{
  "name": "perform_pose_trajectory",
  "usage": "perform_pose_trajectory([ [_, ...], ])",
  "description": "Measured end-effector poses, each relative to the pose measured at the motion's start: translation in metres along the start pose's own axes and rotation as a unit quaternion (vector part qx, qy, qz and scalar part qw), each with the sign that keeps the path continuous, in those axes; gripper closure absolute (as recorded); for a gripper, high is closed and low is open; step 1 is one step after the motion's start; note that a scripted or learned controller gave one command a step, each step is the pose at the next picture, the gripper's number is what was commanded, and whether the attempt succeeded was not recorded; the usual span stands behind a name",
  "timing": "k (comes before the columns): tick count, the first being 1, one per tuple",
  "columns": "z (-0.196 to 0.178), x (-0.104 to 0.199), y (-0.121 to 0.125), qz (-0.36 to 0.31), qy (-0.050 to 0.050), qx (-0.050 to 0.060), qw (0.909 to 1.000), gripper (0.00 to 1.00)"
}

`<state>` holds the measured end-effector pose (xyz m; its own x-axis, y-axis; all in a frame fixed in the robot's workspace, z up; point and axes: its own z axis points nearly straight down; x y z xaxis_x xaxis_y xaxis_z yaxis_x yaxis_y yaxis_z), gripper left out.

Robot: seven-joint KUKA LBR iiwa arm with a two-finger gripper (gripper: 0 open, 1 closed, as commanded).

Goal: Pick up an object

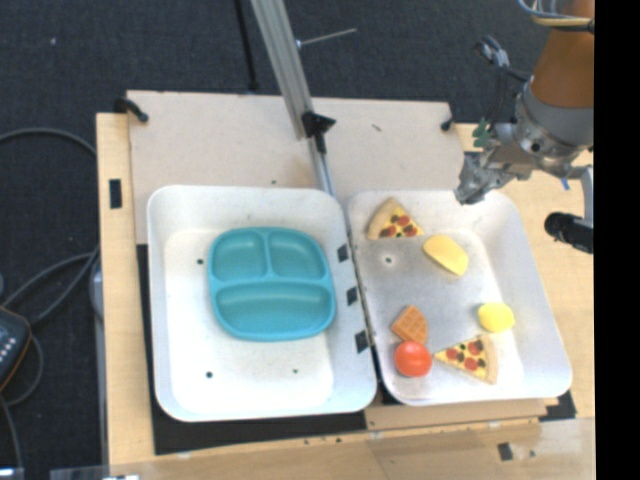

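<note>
The right bin (525, 268) holds several toy foods: a pizza slice (392, 222) at its far left, a pale yellow piece (446, 255) beside it, a yellow lemon (496, 317), a small waffle (410, 324), a red tomato (412, 359) and a second pizza slice (469, 357) near the front. My gripper (472, 190) hangs over the bin's far right corner, above and to the right of the pale yellow piece. Nothing shows between its fingertips.
The left bin (180, 268) holds a teal divided plate (271, 282). A slanted metal post (285, 58) rises behind the bins, ending at a clamp near their shared edge. Cables lie on the dark floor at left.
</note>
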<state>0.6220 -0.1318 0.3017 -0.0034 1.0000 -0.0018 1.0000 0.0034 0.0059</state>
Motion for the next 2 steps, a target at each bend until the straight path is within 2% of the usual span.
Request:
perform_pose_trajectory([
  [2,0.017,0.109,0.009,-0.002,0.001,0.003,1.0,1.0],
])
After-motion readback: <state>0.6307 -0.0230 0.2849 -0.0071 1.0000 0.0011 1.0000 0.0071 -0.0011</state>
